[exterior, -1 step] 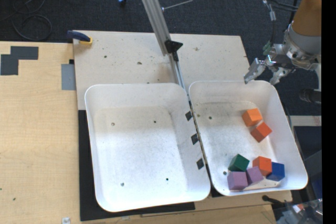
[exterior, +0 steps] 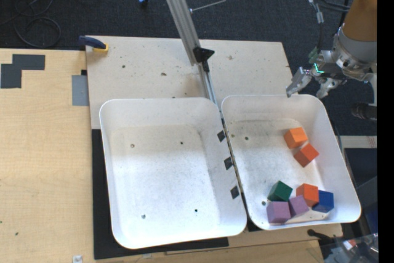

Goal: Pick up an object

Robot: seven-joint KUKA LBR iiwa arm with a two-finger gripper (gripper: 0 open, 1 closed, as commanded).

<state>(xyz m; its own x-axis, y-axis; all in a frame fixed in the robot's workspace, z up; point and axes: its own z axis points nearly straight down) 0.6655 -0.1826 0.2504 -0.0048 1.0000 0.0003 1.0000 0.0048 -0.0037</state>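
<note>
Seven unlabelled blocks (exterior: pixel 296 137) in right bin (exterior: pixel 335 135), tool (exterior: pixel 309 86) open above rim

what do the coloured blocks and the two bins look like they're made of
Coloured blocks: probably painted wood or foam; matte, flat colours, crisp edges, no shine.
Two bins: likely thin moulded plastic; smooth white walls with rounded corners, floors scuffed with dark specks.
</note>
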